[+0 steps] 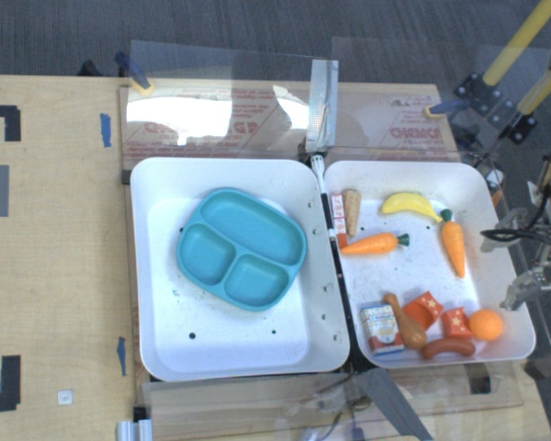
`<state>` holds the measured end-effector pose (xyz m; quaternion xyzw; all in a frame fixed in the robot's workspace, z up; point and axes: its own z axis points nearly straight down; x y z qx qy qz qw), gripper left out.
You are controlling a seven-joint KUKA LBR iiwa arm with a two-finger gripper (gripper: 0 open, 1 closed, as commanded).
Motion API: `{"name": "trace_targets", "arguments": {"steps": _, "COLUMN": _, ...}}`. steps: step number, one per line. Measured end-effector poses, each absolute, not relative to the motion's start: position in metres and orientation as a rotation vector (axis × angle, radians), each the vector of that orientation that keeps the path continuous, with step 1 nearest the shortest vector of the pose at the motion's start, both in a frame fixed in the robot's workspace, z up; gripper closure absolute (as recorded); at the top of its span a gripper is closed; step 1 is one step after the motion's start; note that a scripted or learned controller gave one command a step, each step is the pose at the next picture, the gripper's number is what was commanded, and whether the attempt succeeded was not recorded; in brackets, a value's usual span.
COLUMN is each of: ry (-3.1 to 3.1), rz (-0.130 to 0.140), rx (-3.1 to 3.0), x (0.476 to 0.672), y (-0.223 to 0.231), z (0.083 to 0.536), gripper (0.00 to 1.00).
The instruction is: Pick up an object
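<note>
**Nothing picked yet, everything's sitting in the right bin**

So as far as I can judge, this one's at square one. The left bin [156, 338] has just the blue divided tray [241, 248] in it. The right bin [496, 200] holds all the candidates: a banana [410, 206] near the top, two carrots, one lying flat by the divider [375, 243] and one running down the right side [454, 247], plus a pale stick-shaped thing [351, 212] just beside the divider. Along the bottom edge there's a cluster: a small carton [381, 327], a drumstick-looking piece [405, 319], two red blocks [423, 310] [456, 322], a sausage [448, 347] and an orange [486, 324].

All of it looks to be resting on the bin floor, nothing lifted. There's some dark hardware at the right edge of the bench, but I can't make out the pincer there, so I honestly can't tell if it's apart or together.

What's left: basically the whole job. Choose something, come down, grab, lift. The banana or right carrot look easiest to me, since they lie apart from the clutter.
</note>
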<state>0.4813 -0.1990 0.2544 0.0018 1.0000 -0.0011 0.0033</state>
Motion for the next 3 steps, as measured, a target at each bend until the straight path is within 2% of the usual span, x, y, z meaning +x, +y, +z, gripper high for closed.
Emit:
{"name": "trace_targets", "arguments": {"steps": 1, "ry": 3.150, "rz": 0.007, "rx": 0.112, "x": 0.553, "y": -0.221, "z": 0.106, "gripper": 0.00}}
{"name": "trace_targets", "arguments": {"steps": 2, "ry": 3.131, "rz": -0.004, "rx": 0.124, "x": 0.560, "y": -0.223, "z": 0.089, "gripper": 0.00}}
{"name": "trace_targets", "arguments": {"steps": 3, "ry": 3.116, "rz": -0.010, "rx": 0.120, "x": 0.565, "y": -0.223, "z": 0.103, "gripper": 1.00}}
